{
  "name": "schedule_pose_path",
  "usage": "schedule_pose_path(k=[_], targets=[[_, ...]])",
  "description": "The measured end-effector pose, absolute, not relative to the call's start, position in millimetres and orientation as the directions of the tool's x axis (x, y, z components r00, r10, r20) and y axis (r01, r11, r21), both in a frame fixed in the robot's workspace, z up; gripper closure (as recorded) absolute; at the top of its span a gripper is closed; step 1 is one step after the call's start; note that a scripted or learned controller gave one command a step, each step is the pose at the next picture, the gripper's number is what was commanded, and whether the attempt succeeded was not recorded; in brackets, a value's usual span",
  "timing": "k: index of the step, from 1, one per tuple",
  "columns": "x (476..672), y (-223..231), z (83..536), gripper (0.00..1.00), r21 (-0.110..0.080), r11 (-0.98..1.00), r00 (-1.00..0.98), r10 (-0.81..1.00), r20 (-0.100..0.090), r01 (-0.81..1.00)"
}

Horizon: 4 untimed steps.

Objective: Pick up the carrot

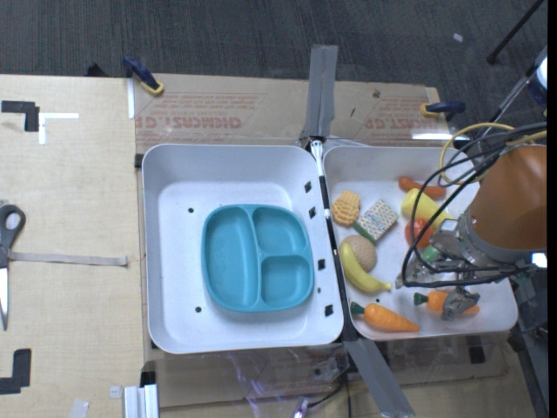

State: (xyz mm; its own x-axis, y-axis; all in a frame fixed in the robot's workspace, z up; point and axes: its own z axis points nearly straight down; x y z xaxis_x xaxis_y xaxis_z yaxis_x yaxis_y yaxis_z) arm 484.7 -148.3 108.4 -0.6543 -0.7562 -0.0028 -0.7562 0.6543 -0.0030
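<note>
Carrot waiting low in the right-hand bin, arm working just beside it.

Left bin point(157, 233) keeps the teal tray point(258, 257) centred; lower right, the carrot point(387, 319) lies loose near the banana point(361, 268), the gripper point(452, 301) hovering just right; I cannot tell its jaw state.

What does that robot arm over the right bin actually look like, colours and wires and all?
The arm is rounded, with a broad orange band above grey metal at the wrist. Black and yellow cables loop loosely beside it. Its gripper is a small dark metal assembly.
</note>
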Motion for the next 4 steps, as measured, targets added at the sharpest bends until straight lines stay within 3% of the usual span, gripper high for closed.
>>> schedule_pose_path(k=[1, 2, 3, 4], targets=[[482.3, -173.8, 92.9, 0.0, -0.002, 0.627, -0.627, -0.779, -0.002, -0.779], [499.7, -138.8, 92.5, 0.0, -0.002, 0.676, -0.676, -0.737, -0.004, -0.737], [488.5, -170.7, 92.9, 0.0, -0.004, 0.702, -0.702, -0.712, -0.004, -0.712], [491.1, -169.3, 102.8, 1.0, -0.007, 0.701, -0.701, -0.713, -0.008, -0.713]])
